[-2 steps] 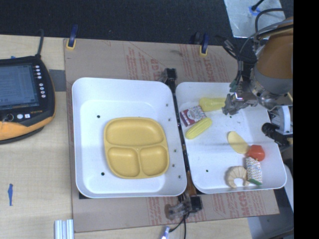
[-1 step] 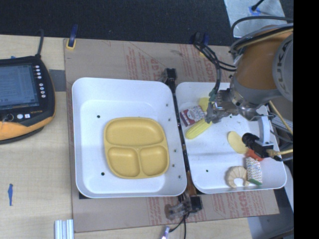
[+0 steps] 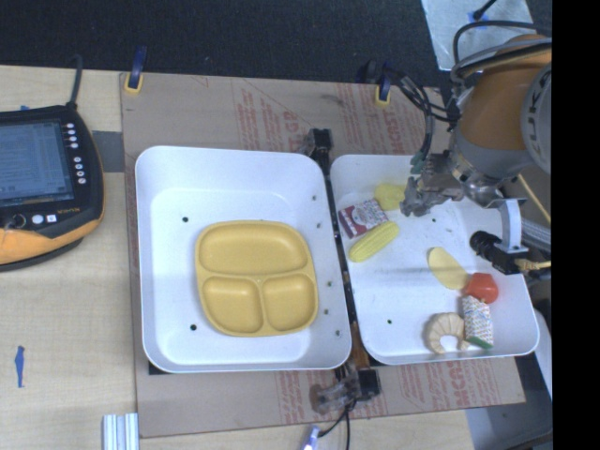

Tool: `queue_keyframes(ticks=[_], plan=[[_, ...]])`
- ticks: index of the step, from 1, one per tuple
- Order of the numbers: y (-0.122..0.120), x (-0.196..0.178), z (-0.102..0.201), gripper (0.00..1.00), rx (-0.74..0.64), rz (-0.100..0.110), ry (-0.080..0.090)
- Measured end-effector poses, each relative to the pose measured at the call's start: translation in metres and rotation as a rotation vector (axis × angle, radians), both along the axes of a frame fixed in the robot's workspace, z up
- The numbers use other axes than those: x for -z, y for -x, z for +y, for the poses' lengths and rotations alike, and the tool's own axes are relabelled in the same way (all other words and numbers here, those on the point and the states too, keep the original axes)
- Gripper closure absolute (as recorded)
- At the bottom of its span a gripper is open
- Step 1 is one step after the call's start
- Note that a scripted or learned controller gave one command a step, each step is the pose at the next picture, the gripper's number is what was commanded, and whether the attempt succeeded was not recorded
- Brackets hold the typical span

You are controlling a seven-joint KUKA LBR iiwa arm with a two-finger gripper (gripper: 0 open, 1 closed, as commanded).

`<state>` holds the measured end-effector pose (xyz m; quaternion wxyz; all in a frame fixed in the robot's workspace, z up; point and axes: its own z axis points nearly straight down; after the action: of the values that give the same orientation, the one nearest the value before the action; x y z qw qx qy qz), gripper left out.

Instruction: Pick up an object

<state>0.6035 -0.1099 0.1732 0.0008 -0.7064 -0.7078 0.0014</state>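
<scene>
In the right-hand shallow white bin (image 3: pixel 394 340), at centre right of the frame, several small toy foods lie scattered: a yellow plastic corn cob (image 3: pixel 373 242) near the bin's left wall, a small red-and-white printed packet (image 3: pixel 361 217) just above it, and a pale yellow rounded piece (image 3: pixel 389 195) further up, just beside the gripper. Lower right in that bin lie a pale yellow oval slice (image 3: pixel 447 268), a red tomato-like piece (image 3: pixel 481 287), a white printed cylinder with a green end (image 3: pixel 476 322) and a beige croissant-shaped piece (image 3: pixel 444 332) touching it. The dark two-finger gripper (image 3: pixel 419 201) hangs over the upper part of this bin, close to the pale yellow rounded piece; whether its fingers are apart or closed I cannot tell, and nothing is visibly held between them. The grey arm with its orange band (image 3: pixel 497 101) fills the upper right of the frame. The left-hand shallow white bin (image 3: pixel 169 336) holds a yellow three-compartment plastic tray (image 3: pixel 255 276) at its middle. At the far left edge rests a black and orange tablet-like control pendant (image 3: pixel 42 181).
</scene>
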Motion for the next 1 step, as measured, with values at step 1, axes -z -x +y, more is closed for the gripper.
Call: queue_keyframes(ticks=[1], plan=[[0.0698, 0.0747, 0.0167, 1.00, -0.004, 0.003, 0.000]])
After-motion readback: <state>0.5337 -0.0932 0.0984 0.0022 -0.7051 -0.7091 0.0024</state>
